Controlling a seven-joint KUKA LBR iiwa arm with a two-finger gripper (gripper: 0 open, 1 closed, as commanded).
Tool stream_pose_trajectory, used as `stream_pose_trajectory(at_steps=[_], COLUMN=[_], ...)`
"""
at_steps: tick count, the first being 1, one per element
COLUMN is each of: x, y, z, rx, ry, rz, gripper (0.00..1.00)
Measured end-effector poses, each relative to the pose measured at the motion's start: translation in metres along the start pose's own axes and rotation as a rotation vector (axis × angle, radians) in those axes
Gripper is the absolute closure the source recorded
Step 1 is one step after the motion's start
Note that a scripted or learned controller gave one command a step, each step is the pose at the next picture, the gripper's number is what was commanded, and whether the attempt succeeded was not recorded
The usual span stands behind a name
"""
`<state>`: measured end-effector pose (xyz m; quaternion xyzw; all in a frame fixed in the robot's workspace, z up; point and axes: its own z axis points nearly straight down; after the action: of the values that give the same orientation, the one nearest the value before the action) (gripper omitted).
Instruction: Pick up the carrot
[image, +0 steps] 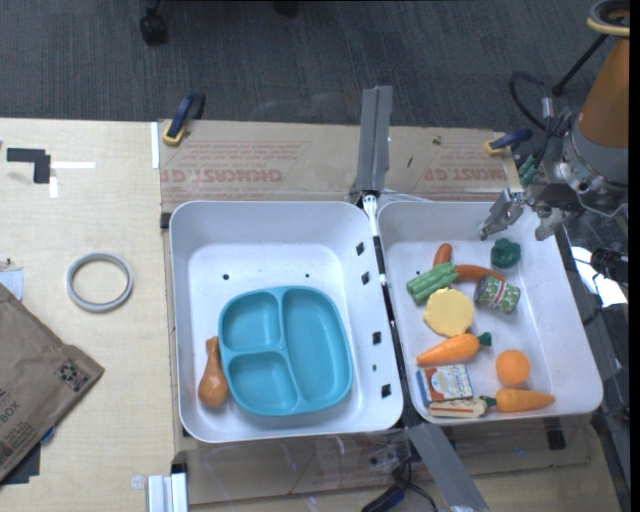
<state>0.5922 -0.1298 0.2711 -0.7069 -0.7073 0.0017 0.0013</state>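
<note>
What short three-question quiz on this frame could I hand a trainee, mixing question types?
1. True or false: the gripper holds a carrot.
2. The blue divided tray lies in which bin? A left, B right.
3. Fill in: beside the tray, by the left bin's wall, lies a toy ____.

Key:
1. False; it hovers over the right bin's far corner, and the carrot lies on the bin floor.
2. A.
3. Drumstick.

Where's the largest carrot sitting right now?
The carrot lies in the right bin, mid-bin, just below the yellow disc and left of the orange.
</note>
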Motion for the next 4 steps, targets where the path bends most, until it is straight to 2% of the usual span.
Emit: stream_pose_trajectory(at_steps=[1, 2, 3, 4], x=[-0.002, 0.002, 0.037, 0.036], y=[-0.069, -0.107, -0.089, -0.09], z=[0.096, 0.172, 0.181, 0.174], rx=[0.001, -0.023, -0.001, 0.004], ry=[0.001, 0.007, 0.001, 0.001], rz=[0.09, 0.269, 0.531, 0.535], gripper=[0.0, 0.0, 0.0, 1.0])
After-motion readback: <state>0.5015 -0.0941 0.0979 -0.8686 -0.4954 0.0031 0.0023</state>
